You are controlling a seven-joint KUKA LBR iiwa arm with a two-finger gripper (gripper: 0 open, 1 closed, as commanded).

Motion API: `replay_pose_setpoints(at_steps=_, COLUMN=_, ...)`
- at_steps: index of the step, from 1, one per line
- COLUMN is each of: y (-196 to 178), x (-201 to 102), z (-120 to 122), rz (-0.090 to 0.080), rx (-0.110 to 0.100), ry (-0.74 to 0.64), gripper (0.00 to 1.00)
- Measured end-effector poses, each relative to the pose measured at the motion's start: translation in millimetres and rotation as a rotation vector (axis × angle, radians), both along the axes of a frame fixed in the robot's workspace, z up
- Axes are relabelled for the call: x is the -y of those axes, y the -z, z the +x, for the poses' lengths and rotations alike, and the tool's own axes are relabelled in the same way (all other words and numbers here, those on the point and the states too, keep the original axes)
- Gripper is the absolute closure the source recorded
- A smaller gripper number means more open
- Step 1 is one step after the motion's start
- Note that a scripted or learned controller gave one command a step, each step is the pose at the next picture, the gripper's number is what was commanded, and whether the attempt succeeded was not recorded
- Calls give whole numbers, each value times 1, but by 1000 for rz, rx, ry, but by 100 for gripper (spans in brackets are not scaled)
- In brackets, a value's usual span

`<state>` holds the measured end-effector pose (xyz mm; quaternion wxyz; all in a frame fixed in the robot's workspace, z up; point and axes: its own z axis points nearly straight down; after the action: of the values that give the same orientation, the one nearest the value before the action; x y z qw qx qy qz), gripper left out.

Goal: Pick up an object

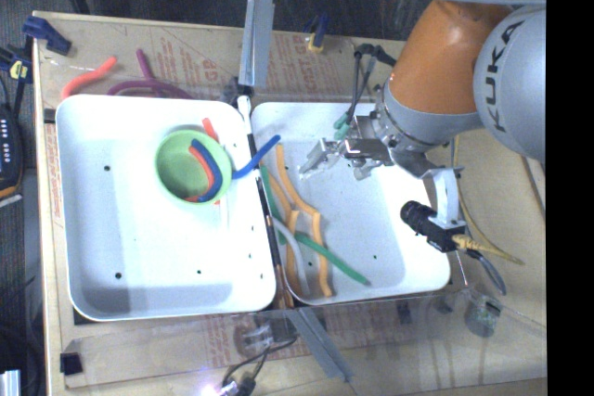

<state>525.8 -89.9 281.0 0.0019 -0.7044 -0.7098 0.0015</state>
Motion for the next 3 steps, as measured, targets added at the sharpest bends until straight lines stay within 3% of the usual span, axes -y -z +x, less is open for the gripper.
replay_pose_setpoints(at_steps=1, y=91, x=9, z=15, rz=-1, rx=-1, ry=-105, gripper=0)
replay_pose_setpoints(at_steps=2, y=185, x=41, z=19, rz=-2, rx=14, ry=-294, gripper=0)
replay_pose_setpoints(at_steps=3, y=173, x=40, z=19, rz=-2, rx=14, ry=-301, gripper=100)
